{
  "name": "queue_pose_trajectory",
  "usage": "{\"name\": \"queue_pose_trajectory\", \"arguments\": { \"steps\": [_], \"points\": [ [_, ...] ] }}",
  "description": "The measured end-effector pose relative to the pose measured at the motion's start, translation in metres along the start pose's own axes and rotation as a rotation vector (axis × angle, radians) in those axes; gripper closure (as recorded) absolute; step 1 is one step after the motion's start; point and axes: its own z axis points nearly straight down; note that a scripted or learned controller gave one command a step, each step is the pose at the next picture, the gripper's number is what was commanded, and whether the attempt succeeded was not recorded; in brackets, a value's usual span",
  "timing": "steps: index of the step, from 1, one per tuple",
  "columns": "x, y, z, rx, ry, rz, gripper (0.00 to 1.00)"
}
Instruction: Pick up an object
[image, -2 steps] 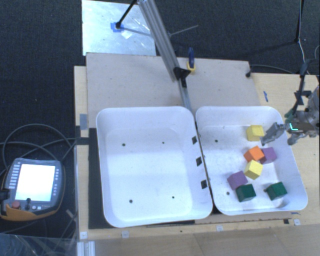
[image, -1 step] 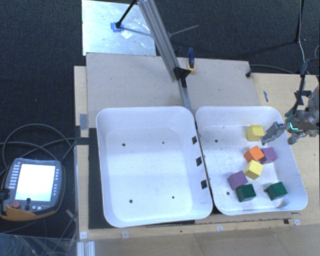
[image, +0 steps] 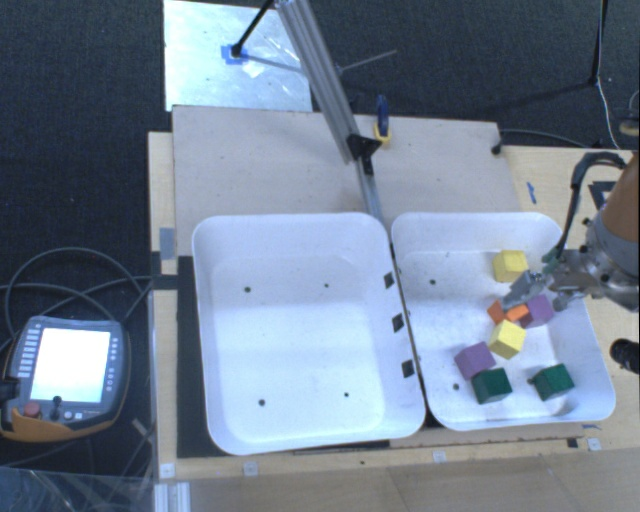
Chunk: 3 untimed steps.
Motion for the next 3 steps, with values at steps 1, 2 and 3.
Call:
{"name": "queue_pose_trajectory", "arguments": {
  "steps": [1,2,3],
  "points": [
    [-0.004,0.009,0.054,0.001,0.000,0.000,0.00],
    [0.000,0.018,0.101,0.000,0.000,-0.001,0.00],
    [-0.001,0.019,0.087,-0.007,-0.001,-0.002,1.00]
  ]
}}
